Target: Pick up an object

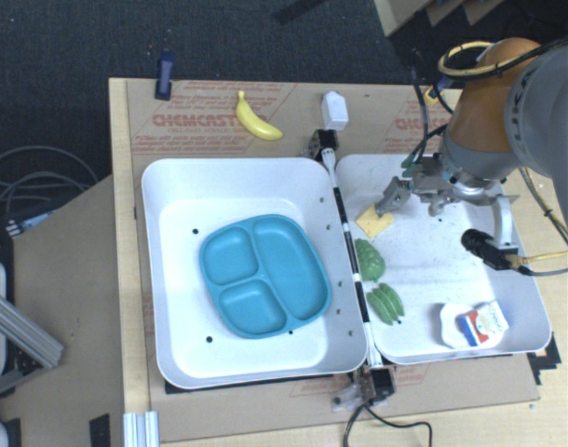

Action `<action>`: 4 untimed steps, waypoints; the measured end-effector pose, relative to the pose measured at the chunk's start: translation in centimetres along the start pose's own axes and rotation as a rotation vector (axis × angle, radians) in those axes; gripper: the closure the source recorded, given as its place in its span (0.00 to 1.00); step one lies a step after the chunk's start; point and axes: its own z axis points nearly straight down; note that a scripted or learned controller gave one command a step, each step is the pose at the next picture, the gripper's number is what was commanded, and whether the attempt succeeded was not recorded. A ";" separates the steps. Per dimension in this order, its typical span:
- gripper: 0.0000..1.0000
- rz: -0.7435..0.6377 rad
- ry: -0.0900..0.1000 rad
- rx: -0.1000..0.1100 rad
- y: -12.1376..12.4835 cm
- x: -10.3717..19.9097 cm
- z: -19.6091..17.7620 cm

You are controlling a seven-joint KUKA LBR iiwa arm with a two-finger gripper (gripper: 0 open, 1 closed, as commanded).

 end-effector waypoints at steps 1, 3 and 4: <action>0.00 0.002 -0.001 0.003 -4.1 0.8 5.0; 0.00 0.002 0.000 0.003 -6.0 1.0 4.9; 0.00 0.003 -0.001 0.003 -13.5 0.4 4.9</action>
